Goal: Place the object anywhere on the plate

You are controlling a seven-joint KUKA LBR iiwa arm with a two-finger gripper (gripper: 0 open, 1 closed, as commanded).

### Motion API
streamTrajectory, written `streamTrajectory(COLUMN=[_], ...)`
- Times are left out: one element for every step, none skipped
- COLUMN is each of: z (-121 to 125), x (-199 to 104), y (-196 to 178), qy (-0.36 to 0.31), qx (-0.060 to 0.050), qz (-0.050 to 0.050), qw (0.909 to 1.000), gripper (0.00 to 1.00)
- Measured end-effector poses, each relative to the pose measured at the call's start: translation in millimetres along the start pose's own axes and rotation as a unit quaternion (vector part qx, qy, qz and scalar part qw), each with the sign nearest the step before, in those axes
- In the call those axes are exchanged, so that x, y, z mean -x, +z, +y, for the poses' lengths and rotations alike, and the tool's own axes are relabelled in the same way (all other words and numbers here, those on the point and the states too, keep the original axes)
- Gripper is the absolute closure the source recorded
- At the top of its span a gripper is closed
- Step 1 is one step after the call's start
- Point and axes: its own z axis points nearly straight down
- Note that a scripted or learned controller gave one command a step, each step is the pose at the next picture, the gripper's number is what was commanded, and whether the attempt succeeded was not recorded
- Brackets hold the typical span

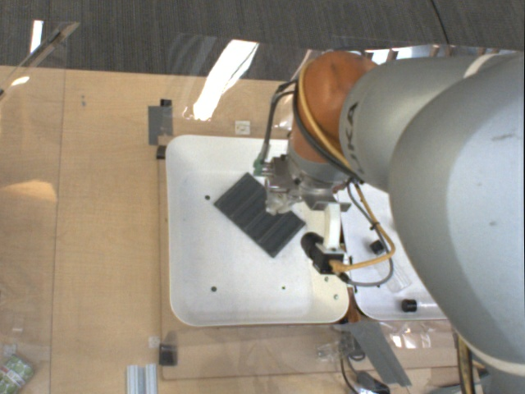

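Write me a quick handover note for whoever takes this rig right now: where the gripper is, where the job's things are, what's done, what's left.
Gripper: low over the left bin, at the right edge of the dark ribbed plate. Whether the jaws are open or shut cannot be made out, and no object is visible between them.
Plate: lies flat and turned diagonally in the upper middle of the left bin.
Object: cannot be picked out; the arm hides much of the right bin.
Done: nothing confirmed on the plate.
Left: verify what the gripper carries, then place it on the plate.
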Motion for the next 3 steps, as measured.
streamTrajectory(z=[0.0,1.5,1.5], x=[-0.1,-1.4,-1.5], y=[0.0,-11.1,-11.0], qy=[0.0,-0.004,-0.004], qx=[0.0,0.002,0.002], qz=[0.0,0.0,0.0], qw=[1.0,1.0,1.0], gripper=[0.0,1.0,0.0])
